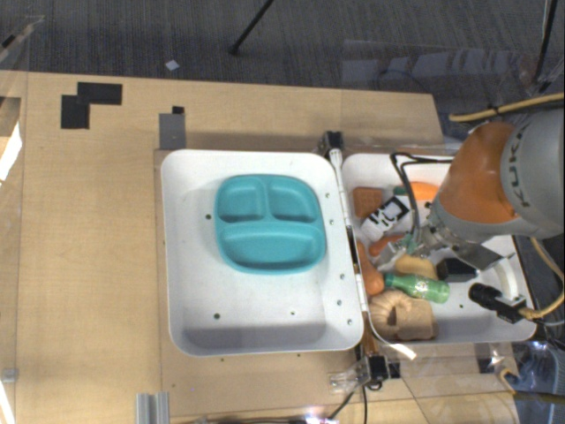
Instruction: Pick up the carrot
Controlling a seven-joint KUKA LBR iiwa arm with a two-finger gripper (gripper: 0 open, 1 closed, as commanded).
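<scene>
A pale wooden bench stands on dark carpet and bears two shallow white bins side by side. The left bin (256, 325) holds a teal divided plate (268, 222). The right bin (459, 329) is crowded with toy food, and everything below is placed against it.

The arm (494, 179), grey with an orange band, hangs over this bin's middle and right part, and its gripper (422, 241) reaches down among the items at the centre. The wrist hides the jaws, so I cannot tell how wide they stand or whether anything is between them.

The carrot (374, 275) is probably the small orange-red piece against the bin's left wall, just beside the dividing rim, though clutter covers part of it. Its long axis seems to run roughly along that wall. It lies to the gripper's left and slightly nearer the bin's front edge, with a green bottle-shaped piece (420, 287) and a tan bread-like lump (404, 316) close by.
</scene>
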